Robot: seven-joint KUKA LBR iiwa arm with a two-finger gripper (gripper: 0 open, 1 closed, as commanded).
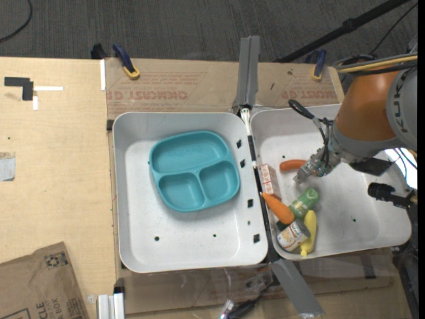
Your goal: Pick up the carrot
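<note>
The carrot [279,209] is orange and tapered. It lies in the right bin [372,234] near the bin's left wall, its tip pointing up-left. A green piece [305,199] sits at its thick end. My gripper [311,171] hangs low over the same bin, up and to the right of the carrot and apart from it. A small orange-red object [292,165] lies just left of the gripper.
A small pink and white box [266,175] rests against the divider. A little bottle [292,233] and a yellow banana [309,232] crowd the corner below the carrot. The left bin [133,238] holds a teal divided plate [194,171].
</note>
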